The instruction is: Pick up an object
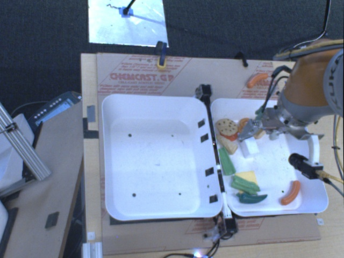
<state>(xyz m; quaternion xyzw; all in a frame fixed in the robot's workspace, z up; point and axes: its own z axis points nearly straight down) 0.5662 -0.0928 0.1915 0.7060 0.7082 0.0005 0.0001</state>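
1. Gripper [248, 135]: we see it low over the upper left part of the right bin [314, 200], reaching in from the right on the grey arm with its orange band [314, 82]; we cannot tell whether the jaws are spread or pressed together, and we see no item between them.
2. Round biscuit-like toy [226, 126]: just left of the gripper, near the right bin's upper left corner; tan with dark spots.
3. Red and yellow pieces [231, 143]: directly beneath the biscuit, close to the gripper tip; their exact shapes we cannot make out.
4. Green long item [226, 163]: lying along the right bin's left wall, below those pieces.
5. Yellow wedge [247, 176]: near the bin's lower middle; a green pod [245, 185] lies across its lower edge.
6. Dark green pepper-like item [251, 198]: below the pod, by the front wall.
7. Orange sausage [291, 193]: lower right of the right bin, well apart from the gripper.
8. Second orange sausage [257, 80]: outside the bins, on the board [140, 74] behind the right bin.
9. Left bin [115, 198]: white, beside the right bin.
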